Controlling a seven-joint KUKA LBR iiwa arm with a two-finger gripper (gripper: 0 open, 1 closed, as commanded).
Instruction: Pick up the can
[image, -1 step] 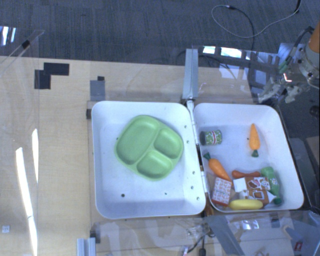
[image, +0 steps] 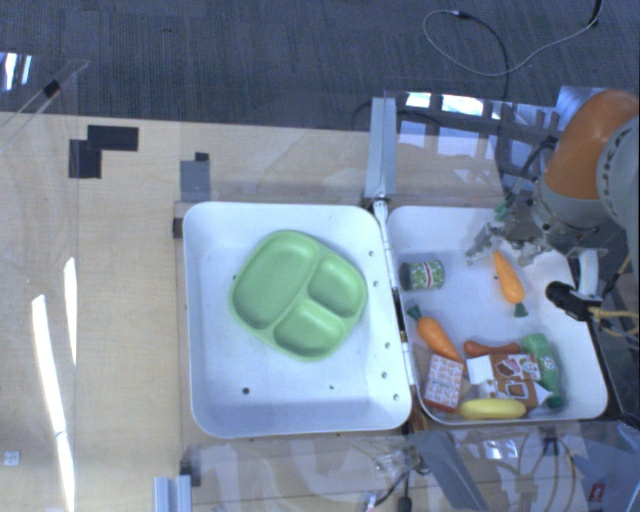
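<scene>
A yellow banana is lying at the near edge of the right bin. Farther back, the can is resting on its side by the bin's left wall, its long axis running left-right. The tool is hovering to the can's right, apparently empty; whether released or clenched cannot be told.

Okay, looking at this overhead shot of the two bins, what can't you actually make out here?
- Gripper: small and cluttered in the camera view, so its state is unreadable.
- Can: lying on its side, label too small to read.
- Arm: cut off by the right edge.
- Boxes in the right bin: overlapping, printing too small to read.
</scene>
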